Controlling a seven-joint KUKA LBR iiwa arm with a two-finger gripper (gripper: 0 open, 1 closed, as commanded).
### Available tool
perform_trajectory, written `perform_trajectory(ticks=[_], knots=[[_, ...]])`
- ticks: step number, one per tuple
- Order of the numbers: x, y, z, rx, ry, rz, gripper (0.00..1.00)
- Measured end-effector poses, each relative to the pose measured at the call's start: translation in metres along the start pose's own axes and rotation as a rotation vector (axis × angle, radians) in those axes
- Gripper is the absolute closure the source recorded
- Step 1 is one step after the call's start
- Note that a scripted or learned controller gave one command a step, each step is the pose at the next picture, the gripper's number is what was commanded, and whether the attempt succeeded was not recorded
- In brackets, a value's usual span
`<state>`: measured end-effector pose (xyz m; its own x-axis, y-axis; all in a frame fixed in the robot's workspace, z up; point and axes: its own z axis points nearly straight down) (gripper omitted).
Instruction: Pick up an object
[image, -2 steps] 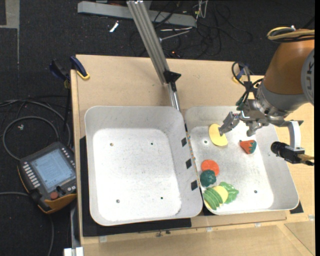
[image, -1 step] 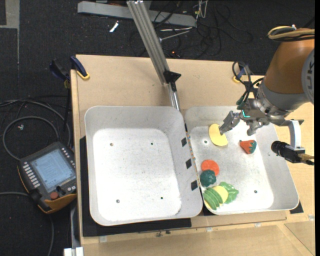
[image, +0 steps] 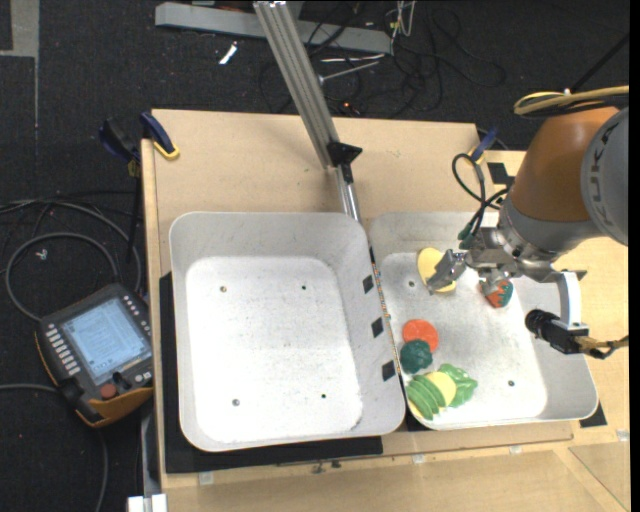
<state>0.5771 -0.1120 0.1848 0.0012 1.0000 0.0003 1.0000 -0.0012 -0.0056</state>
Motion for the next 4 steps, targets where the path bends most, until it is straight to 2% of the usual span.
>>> perform_trajectory(ticks=[2,3,4], knots=[[0.006,0.001,0.091,-0.006,-0.001,-0.001,0.00],[0.005,0.001,0.079,-0.007,-0.001,0.000,1.00],[0.010,-0.002,0.018,-0.012,-0.001,-0.003,1.00]])
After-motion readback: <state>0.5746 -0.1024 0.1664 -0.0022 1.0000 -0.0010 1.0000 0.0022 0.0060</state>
